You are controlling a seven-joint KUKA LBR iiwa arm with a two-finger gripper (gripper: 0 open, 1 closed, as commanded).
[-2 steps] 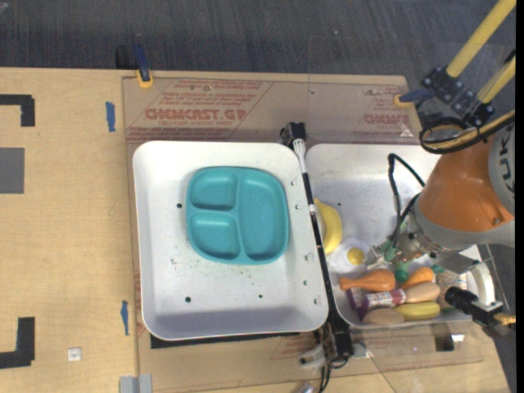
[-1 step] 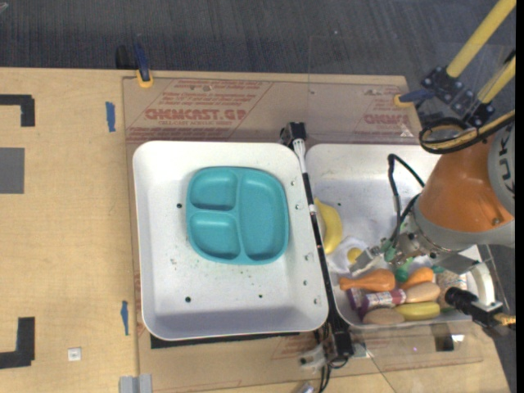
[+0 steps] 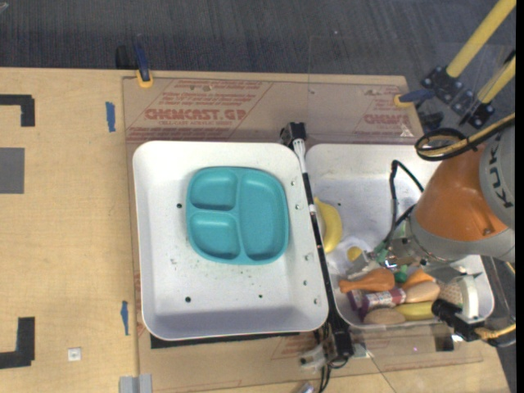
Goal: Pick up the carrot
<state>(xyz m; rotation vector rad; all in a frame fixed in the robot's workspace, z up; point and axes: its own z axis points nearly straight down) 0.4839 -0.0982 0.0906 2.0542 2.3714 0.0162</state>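
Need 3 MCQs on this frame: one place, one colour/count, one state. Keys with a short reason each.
1. Where does the carrot lie?
A. on the teal tray
B. in the right bin
C. on the bench outside both bins

2. How many compartments does the teal tray have?
A. two
B. three
C. five

3. What state is the carrot in?
A. lying in the pile of items
B. lifted above the bin
C. resting on the tray

Answers: 1 B, it sits inside the right bin, near its front wall. 2 B, two small compartments at left and one long one at right. 3 A, it rests among the other items, with the gripper close above it.

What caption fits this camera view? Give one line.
Arm's gripper above carrot in cluttered right bin; teal tray in left bin.
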